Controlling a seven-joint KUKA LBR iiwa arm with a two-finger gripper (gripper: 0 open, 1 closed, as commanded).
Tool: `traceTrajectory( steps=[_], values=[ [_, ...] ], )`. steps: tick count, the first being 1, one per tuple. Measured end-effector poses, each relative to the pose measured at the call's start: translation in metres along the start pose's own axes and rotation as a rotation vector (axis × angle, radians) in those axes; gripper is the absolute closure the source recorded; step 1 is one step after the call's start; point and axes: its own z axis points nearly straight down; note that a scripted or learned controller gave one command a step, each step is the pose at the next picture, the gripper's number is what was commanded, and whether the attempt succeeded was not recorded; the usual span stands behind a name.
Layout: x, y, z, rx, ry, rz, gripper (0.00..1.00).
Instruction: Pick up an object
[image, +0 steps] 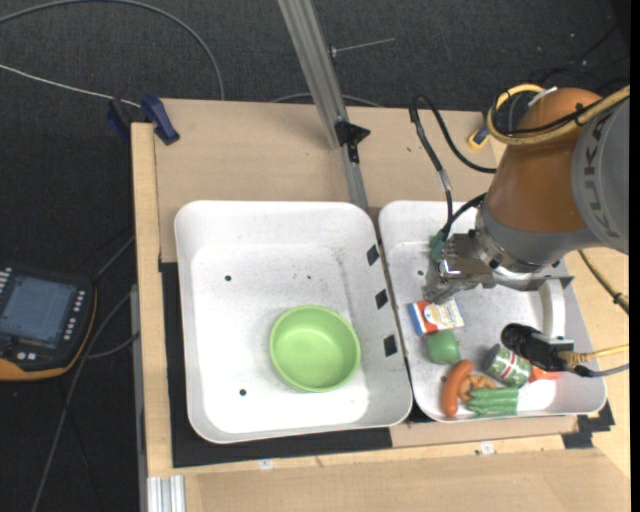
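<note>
1. Small carton (436, 317), white with red and blue print: lies in the right bin (400, 240), near its left wall.
2. Hand (447, 281): hangs just above the carton's far edge; finger spread cannot be told.
3. Green ball (443, 347) sits just near of the carton; a can (508, 365), sausage (456, 385) and green vegetable (493, 401) lie nearer right.
4. Green bowl (314, 347): left bin (200, 250), near side.
</note>
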Motion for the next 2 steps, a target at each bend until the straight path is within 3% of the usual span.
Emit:
traceTrajectory(
  steps=[2],
  values=[
    [0.102, -0.012, 0.011, 0.002, 0.0, 0.0, 1.0]
  ],
)
